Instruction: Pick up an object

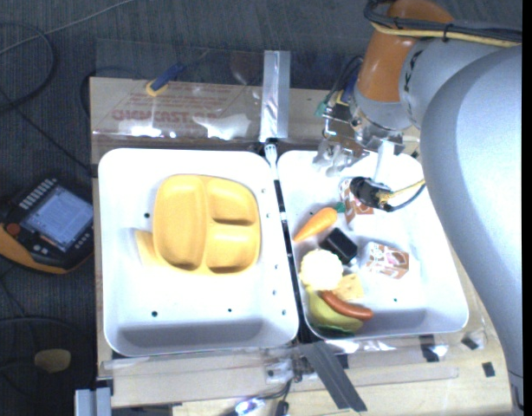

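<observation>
Hovering at far end of right bin (439, 258), gripper (342, 156) above bare floor — jaws' state unclear, nothing visibly held. Approach step. Nearest target: toy carrot (315, 224), mid-bin beside black block (341, 245) — next move needs descent over it.

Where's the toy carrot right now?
The carrot lies in the right bin, near its left wall, beside the black block and above the white round piece.

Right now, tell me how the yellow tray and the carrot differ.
The yellow tray lies in the left bin; the carrot lies in the right bin. The tray is far larger, broad and split into compartments; the carrot is small, slim and tapered. The tray is yellow, the carrot orange. The tray lies alone; the carrot lies among other items.
</observation>
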### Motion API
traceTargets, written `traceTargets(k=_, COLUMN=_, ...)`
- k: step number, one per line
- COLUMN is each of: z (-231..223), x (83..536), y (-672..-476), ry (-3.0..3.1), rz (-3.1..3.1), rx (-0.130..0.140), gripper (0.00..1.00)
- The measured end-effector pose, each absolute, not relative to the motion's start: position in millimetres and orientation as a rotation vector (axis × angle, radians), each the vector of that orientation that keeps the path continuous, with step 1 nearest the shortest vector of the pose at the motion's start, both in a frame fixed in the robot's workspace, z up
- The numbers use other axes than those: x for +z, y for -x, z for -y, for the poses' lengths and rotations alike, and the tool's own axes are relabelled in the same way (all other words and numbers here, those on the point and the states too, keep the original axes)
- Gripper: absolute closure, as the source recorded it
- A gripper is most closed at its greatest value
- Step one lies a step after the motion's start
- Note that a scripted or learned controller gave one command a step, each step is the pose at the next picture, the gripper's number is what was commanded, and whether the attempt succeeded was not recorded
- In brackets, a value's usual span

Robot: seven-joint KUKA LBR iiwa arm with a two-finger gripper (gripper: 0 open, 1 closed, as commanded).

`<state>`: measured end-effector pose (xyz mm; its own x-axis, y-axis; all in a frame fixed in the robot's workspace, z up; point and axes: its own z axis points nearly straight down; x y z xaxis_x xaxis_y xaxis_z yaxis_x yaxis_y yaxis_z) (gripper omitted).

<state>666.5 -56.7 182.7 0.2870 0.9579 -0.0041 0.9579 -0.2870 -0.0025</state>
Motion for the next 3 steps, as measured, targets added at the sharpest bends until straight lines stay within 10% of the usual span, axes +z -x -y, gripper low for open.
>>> traceTargets(k=1, z=57, x=183, y=-666.5, ry=-2.519, rz=-1.875, rx=-0.009, gripper=0.00)
traceTargets(k=2, z=88, x=113, y=-624.2, ry=-2.374, rz=-2.054, rx=0.004, gripper=0.00)
traceTargets(k=3, z=87, x=121, y=-624.2, ry=-2.376, rz=-2.058, rx=0.004, gripper=1.00)
